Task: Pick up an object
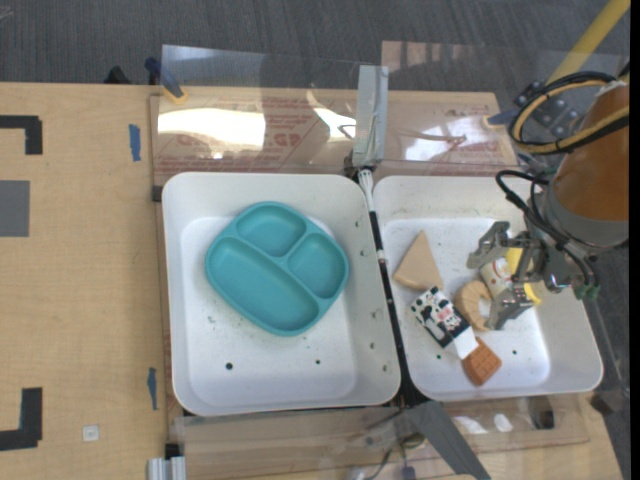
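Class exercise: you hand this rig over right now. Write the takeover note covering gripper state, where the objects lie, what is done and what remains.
Gripper: open, low in the right bin, straddling the tan round piece; nothing held.
Same bin: tan wedge, black-and-white packet, orange square.
Left bin: teal divided plate.
Done: approach only.
Left: close, lift, confirm the grasp.

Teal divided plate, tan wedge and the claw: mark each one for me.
teal divided plate (277, 279), camera view, on its centre ridge.
tan wedge (419, 264), camera view, on its flat top face.
claw (505, 273), camera view, midway between its fingertips.
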Available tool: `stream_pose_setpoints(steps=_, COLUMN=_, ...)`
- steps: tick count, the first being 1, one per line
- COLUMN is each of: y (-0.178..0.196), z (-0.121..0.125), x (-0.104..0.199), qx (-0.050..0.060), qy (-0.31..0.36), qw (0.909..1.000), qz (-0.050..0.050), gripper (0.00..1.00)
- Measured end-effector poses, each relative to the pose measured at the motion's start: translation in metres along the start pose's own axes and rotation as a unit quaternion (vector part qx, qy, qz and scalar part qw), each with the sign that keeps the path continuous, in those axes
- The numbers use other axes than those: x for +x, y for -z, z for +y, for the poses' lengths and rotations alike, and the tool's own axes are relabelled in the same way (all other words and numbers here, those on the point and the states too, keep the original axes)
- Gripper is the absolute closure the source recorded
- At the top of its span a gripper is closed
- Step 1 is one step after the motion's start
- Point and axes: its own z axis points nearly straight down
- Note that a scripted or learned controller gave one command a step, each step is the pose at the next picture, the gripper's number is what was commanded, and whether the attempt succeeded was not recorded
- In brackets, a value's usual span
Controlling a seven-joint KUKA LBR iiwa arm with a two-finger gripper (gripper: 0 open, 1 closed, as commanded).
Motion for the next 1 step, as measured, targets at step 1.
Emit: stream_pose_setpoints(steps=1, y=-0.0912, z=0.0082, x=-0.0269, qx=-0.001, qy=-0.207, qw=0.9783, qz=-0.005, gripper=0.00)
